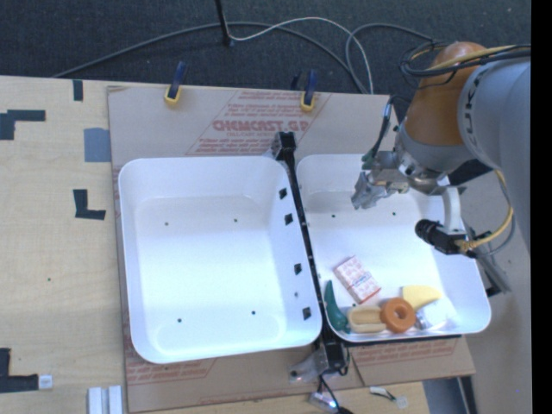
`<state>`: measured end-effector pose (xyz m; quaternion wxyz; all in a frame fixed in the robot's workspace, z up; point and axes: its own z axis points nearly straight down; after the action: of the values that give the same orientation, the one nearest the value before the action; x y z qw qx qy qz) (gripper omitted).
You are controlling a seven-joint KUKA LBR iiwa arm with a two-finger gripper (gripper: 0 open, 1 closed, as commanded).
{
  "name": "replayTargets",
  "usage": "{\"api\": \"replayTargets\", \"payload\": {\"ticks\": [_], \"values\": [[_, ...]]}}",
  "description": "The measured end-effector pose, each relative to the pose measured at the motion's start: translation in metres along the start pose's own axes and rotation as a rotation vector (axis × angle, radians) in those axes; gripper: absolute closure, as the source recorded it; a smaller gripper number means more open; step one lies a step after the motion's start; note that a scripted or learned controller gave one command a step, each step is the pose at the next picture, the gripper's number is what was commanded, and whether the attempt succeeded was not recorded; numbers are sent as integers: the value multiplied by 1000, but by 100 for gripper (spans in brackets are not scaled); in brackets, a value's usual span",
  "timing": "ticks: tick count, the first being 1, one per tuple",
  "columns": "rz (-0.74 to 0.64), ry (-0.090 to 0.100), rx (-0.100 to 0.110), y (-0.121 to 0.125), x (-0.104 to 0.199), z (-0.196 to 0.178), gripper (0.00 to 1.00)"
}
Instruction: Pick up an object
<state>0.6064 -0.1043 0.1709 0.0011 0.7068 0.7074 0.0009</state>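
My gripper (pixel 366 194) hangs over the far part of the right bin (pixel 332 172), pointing down and left, well away from the objects. At the near end of that bin lie a red-and-white patterned packet (pixel 356 279), an orange ring (pixel 398 315), a yellow wedge (pixel 420 296), a tan block (pixel 365 319) and a green piece (pixel 334 307) against the divider. Nothing shows between the fingers.
The left bin (pixel 129 231) sits beside the right one, with a black clipped divider (pixel 296 231) between them. Cables run across the dark floor behind the bench. The arm's grey body and orange band (pixel 444 93) fill the upper right.
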Motion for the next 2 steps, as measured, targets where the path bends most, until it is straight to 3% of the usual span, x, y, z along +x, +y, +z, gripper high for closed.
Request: {"api": "replayTargets", "payload": {"ticks": [1, 2], "values": [[0, 0, 0, 1, 0, -41, 100], [-4, 1, 2, -16, 54, -54, 100]]}}
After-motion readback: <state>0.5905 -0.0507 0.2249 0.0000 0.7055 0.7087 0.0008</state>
